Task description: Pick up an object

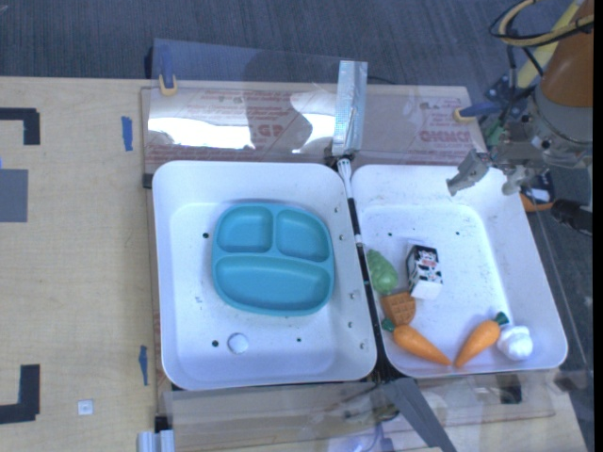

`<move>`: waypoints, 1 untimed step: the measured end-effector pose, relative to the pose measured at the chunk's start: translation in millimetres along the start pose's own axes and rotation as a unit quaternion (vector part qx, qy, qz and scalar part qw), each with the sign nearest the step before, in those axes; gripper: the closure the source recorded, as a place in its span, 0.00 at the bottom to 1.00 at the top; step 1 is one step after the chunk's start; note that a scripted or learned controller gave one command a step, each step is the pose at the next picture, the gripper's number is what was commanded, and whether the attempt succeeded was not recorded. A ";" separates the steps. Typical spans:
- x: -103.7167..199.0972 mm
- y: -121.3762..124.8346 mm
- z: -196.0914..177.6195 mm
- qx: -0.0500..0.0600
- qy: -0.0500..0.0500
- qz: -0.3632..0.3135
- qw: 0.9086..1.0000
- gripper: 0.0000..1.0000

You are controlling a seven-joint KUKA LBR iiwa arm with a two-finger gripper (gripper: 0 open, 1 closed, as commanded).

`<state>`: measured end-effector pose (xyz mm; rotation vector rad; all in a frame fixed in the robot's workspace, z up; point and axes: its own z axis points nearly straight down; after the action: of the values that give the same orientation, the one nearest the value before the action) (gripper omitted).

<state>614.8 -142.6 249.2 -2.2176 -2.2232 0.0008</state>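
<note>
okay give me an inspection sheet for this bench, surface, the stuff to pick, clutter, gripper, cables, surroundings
Surface: two white bins side by side, left bin and right bin, on a wooden bench.
Job's things: in the right bin, two toy carrots, a green leafy toy, an orange waffle-like piece, a small black-and-white box, a white ball-like piece.
Clutter: a teal divided plate and a small white disc in the left bin.
Gripper: gripper above the right bin's far right corner, holding nothing visible.
Cables: yellow and black loops by the arm, top right.
Surroundings: clear panels behind the bins; blue tape on the bench.
</note>
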 end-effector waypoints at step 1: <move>38.5 -22.5 112.7 0.003 0.000 0.034 0.999 0.00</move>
<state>592.1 -104.1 136.5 -2.2880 -2.1433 0.0081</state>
